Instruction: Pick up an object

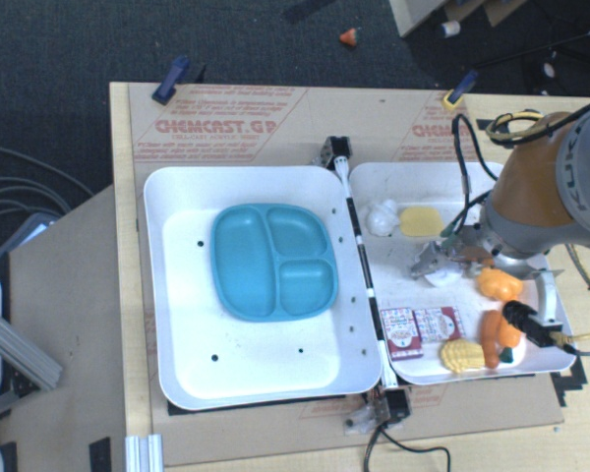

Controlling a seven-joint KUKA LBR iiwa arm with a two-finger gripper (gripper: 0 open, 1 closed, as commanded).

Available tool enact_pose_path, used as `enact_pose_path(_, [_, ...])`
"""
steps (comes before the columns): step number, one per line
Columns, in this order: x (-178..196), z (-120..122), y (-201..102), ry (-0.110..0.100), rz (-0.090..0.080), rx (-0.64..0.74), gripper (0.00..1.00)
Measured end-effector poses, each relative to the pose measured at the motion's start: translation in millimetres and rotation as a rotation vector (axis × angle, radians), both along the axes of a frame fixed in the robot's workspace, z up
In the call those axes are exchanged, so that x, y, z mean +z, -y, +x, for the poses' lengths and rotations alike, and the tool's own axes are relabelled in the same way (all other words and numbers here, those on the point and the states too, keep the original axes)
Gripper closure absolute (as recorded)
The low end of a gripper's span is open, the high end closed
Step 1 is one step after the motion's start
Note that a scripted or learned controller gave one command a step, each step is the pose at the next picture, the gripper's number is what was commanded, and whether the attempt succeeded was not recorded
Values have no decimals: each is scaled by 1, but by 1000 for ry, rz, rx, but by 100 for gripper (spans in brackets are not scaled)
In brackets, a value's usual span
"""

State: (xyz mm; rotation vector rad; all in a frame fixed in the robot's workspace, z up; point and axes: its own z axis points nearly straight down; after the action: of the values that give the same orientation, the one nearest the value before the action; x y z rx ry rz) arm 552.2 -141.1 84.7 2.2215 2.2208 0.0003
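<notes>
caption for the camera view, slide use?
KUKA arm's tool lowered into right bin of toy food; blue divided plate in left bin.

bins [167,264]: glossy white plastic | tray [273,261]: smooth blue plastic | bench [138,146]: matt board

Robot lab or test cell. Board-topped bench [226,131] printed with maker's name, clamps [170,80] at bench's far edge, dark carpet [128,18] beyond, loose cables [20,180] left of bench, aluminium rail [20,347] nearby.
</notes>
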Motion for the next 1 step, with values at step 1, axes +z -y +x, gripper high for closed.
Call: enact_pose_path(1, [82,78,58,2,-2,0,0])
